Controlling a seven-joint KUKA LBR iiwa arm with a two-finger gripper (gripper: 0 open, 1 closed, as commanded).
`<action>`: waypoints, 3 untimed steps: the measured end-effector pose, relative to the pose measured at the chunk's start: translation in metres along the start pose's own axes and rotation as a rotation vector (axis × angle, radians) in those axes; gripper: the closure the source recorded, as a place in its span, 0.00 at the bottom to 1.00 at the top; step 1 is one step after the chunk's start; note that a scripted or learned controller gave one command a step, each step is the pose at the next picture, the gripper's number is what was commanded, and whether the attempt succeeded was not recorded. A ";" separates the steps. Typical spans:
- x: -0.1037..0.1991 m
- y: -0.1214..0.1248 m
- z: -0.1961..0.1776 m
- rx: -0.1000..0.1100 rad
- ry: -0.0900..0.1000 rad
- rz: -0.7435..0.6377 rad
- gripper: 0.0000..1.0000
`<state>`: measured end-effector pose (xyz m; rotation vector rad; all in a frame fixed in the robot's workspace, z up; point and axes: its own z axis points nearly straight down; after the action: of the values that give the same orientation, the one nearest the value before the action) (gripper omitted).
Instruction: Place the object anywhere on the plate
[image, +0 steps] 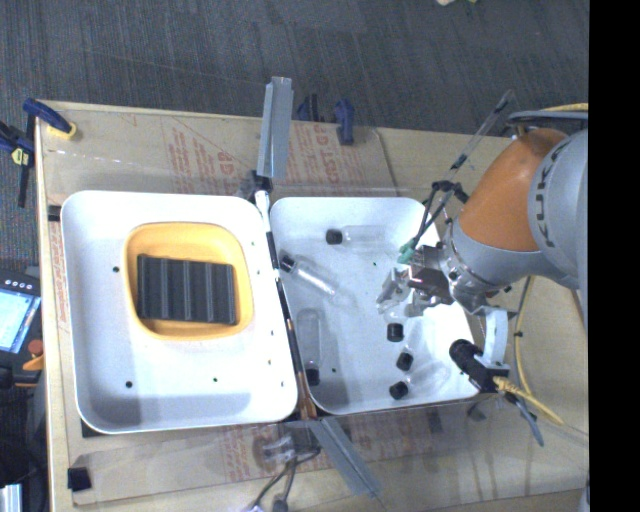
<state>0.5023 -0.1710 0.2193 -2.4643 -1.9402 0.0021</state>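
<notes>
**Over the right bin, gripper low among clear vials**

In the right bin (345, 215), from the overhead camera, I see the gripper (405, 290) down near the bin floor, toward the bin's right side, with the grey arm (520, 215) coming in from the right. Whether the jaws are apart or together I cannot tell — the wrist and its cables cover them, and nothing is plainly between them.

The objects look like small clear vials with black caps. One lies in the upper part of the bin (345, 237), another slants near the left wall (305, 275), a third lies along the lower left (308, 345). Several black caps (400, 360) sit just below the gripper; any clear bodies attached to them are hard to make out against the white.

The plate (188, 240) — yellow, carrying a dark ribbed insert (187, 290) — sits in the left bin (90, 300), well apart from the vials.

My judgement: these vials are light, stiff and slick, apt to roll or squirt out of a pinch. I'd take one across its body, near the cap, jaws square to its long axis.
</notes>
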 end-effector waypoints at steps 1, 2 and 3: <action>0.068 0.012 -0.006 -0.001 -0.003 -0.197 1.00; 0.123 0.043 0.007 -0.002 -0.003 -0.426 1.00; 0.198 0.067 0.029 -0.002 -0.003 -0.576 1.00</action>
<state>0.6141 0.0054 0.1906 -1.8140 -2.5627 0.0018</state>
